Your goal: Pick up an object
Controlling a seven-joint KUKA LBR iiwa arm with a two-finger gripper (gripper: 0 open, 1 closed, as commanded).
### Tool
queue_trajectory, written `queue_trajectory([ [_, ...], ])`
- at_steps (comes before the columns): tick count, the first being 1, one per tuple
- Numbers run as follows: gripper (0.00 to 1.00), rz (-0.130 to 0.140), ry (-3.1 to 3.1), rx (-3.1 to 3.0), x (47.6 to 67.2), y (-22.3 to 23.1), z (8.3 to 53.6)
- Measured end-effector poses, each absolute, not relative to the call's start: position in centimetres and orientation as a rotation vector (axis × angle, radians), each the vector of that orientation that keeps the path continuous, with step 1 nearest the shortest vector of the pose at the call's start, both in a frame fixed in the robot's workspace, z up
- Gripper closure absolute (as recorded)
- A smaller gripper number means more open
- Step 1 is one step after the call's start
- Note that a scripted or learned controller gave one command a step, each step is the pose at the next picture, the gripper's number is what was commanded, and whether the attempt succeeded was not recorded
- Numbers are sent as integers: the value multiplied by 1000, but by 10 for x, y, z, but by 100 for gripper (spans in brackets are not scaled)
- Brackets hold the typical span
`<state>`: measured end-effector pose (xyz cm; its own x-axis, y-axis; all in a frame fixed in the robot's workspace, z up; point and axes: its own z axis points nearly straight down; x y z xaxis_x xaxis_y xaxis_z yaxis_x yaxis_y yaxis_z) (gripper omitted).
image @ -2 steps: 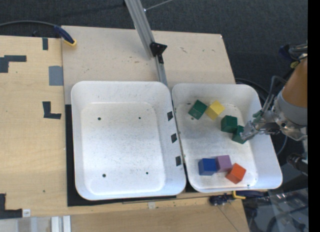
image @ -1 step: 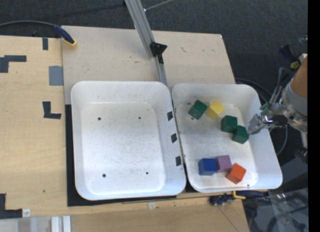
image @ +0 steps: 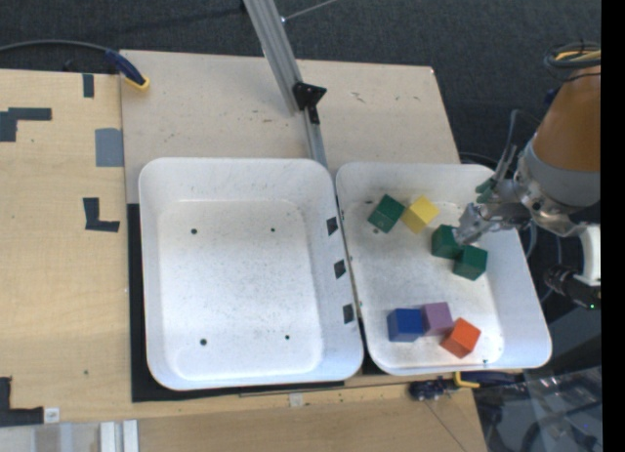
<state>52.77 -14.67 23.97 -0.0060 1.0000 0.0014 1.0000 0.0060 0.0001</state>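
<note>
The right bin (image: 391,362) holds several small blocks. A green block (image: 386,214) and a yellow block (image: 422,213) lie near its back. Two dark green blocks (image: 448,242) (image: 471,263) sit at the right side. A blue block (image: 405,324), a purple block (image: 437,316) and an orange block (image: 461,337) cluster at the front. My gripper (image: 472,226) reaches in from the right and hangs directly over the two dark green blocks, its tip close to the upper one. I see nothing held between its fingers.
The left bin (image: 234,274) stands beside the right one, sharing a raised middle rim. A slanted metal pole (image: 278,45) crosses the bench behind the bins. A yellow-and-blue clamp (image: 128,68) lies at the bench's far left.
</note>
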Motion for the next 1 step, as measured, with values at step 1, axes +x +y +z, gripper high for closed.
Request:
queue_trajectory([
  [1,100,-2,-2228,-2213,549,-97,247],
])
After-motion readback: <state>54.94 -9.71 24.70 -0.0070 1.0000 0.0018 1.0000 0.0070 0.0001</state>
